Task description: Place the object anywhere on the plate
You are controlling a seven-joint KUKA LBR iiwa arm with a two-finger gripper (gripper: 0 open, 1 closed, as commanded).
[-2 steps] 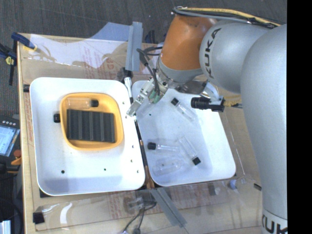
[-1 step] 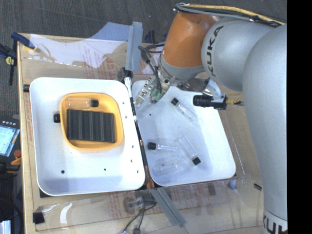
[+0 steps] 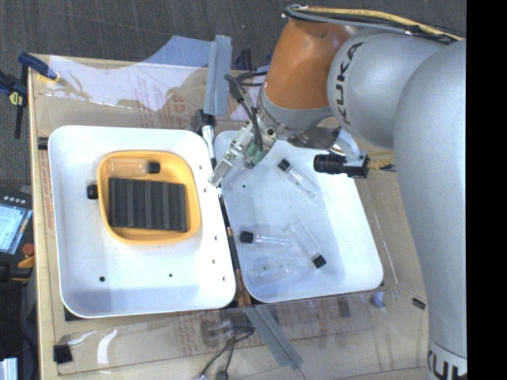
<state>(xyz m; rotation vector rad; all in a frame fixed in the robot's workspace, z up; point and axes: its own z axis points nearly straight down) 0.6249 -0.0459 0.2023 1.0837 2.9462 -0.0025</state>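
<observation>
Yellow ribbed plate (image 3: 148,225), rounded square.

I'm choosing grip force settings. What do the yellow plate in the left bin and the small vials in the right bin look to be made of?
The yellow plate looks like moulded plastic, slightly translucent at its rim, with a dark ribbed insert. The vials look like clear glass or plastic, since the bin shows through them; their black caps look plastic. The view cannot settle glass versus plastic.

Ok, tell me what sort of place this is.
Probably a robotics lab test bench: a KUKA arm works over two white bins, one holding clear vials, with taped paper underneath.
</observation>
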